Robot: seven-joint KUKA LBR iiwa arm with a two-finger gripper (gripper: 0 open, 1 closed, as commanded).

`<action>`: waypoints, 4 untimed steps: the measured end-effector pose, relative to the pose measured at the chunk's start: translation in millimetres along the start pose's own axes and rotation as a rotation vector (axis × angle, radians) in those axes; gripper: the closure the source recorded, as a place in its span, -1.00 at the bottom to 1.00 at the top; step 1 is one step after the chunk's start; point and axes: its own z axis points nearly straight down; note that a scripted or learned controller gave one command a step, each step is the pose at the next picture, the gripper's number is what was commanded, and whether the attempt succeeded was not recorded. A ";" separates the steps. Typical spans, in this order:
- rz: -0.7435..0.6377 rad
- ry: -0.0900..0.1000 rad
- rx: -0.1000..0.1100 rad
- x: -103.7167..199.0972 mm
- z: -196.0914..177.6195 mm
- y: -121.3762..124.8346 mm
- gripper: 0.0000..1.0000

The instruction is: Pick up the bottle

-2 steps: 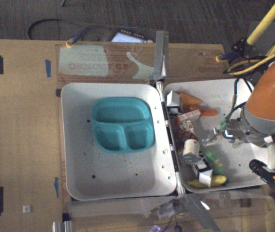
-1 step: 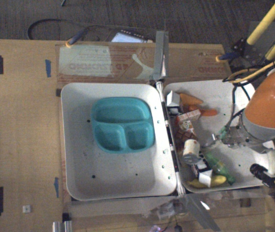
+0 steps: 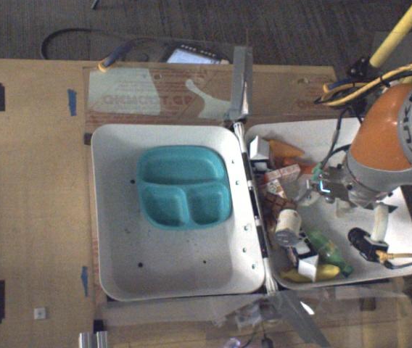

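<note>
A green bottle lies on its side in the right bin, near the front, with its length running diagonally. My gripper hangs over the middle of that bin. It is behind the bottle and apart from it, and I see nothing held in it. The grey arm with its orange band reaches in from the right.
Close by the bottle are a tin can, a banana, a small white box, a brown carton and an orange item. The left bin holds a teal divided tray.
</note>
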 end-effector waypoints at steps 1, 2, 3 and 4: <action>-0.087 0.013 -0.046 -39.2 16.3 -34.6 -1.00; 0.092 0.000 0.000 31.1 -65.0 -55.1 -1.00; 0.077 -0.001 -0.023 -15.7 14.6 -50.4 -1.00; 0.078 0.003 -0.023 -13.7 6.0 -49.6 1.00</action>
